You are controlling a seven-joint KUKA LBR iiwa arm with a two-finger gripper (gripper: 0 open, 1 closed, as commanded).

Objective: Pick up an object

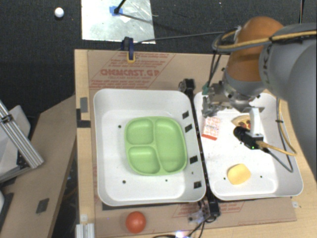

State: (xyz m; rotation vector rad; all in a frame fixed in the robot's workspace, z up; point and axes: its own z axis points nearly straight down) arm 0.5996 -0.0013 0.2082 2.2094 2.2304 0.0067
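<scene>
The robot arm (277, 53) reaches down into the right bin (285, 185), and its gripper (216, 104) sits just above a small red and white packet (211, 128) near the bin's left wall. I cannot tell how the gripper is set. A yellow lump (238, 174) lies nearer the front (well apart from the packet). The left bin (111, 182) holds a green tray (155, 145).

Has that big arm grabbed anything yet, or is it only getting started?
Nothing looks lifted yet. The arm is down over the right bin, its tool right above a small red-and-white packet; whether it grips the packet is hidden. A yellow object lies untouched nearby, and the green divided tray sits in the left bin. Grasping and raising an object is left.
</scene>
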